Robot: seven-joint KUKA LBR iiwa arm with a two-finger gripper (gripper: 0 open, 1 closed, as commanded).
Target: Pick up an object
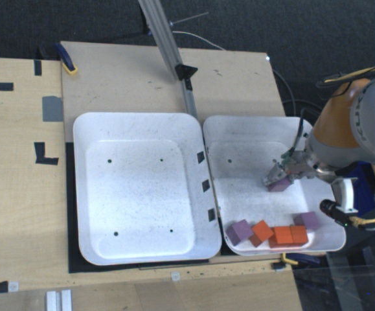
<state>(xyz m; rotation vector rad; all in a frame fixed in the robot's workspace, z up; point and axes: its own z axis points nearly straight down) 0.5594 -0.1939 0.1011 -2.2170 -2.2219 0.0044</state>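
- End effector (280,175): low in the right bin (252,131), near its middle, tip down on or just over a small purple block (278,185). Whether it is released or clenched, I cannot tell; its working end is a small grey blur.
- Purple block at the tip: rests on the bin floor, touching or directly beneath the end effector. Nothing shows it lifted.
- Arm (342,131): grey with an orange band, entering from the right and partly cut off by the frame.
- Other candidates, along the near wall of the right bin: a purple block (239,230), a small orange block (261,231) just beside it, a longer orange block (288,236), and one more purple block (306,220) towards the corner.
- Left bin (138,125): white, speckled floor, no blocks seen in it.
- Bench (19,173): light wood, dark tape marks on the left.
- Progress (a judgement): approach and descent look done; a secure grasp and the lift remain, so the pick is not yet achieved.
- Hard to make out: contact between tip and block, and the block's exact shape, partly covered by the end effector.
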